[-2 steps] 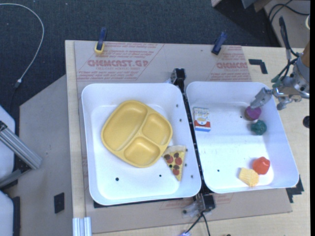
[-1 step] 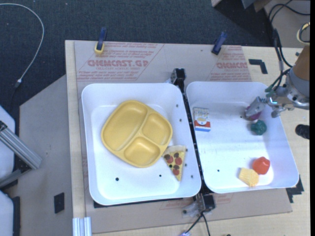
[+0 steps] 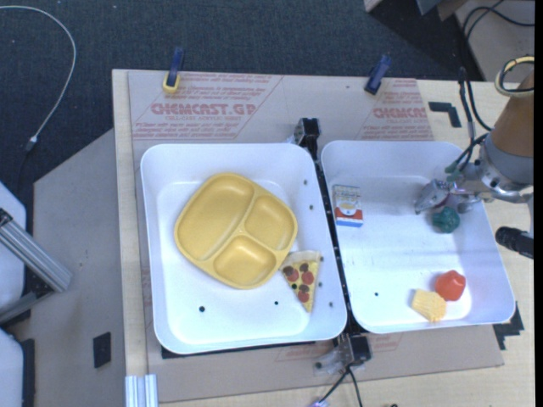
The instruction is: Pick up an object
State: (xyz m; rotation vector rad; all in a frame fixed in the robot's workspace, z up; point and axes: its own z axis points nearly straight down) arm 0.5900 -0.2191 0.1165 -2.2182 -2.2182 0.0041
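Poised low in the right-hand shallow white bin (image 3: 399, 308), two-finger metal gripper (image 3: 443, 195) splayed wide, set just above the small teal rounded object (image 3: 445, 220) against the far wall, ready to close

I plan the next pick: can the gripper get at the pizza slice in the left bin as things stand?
Probably yes. The pizza slice lies flat beside the yellow plate with nothing over it, though the gripper must cross from the right bin.

You are looking at a robotics laboratory: two white bins (image 3: 246, 333) sit on a clamped board (image 3: 254, 100) at frame centre, loose cables (image 3: 51, 24) cross dark carpet (image 3: 212, 15) at upper left, and aluminium framing (image 3: 30, 248) stands at left.
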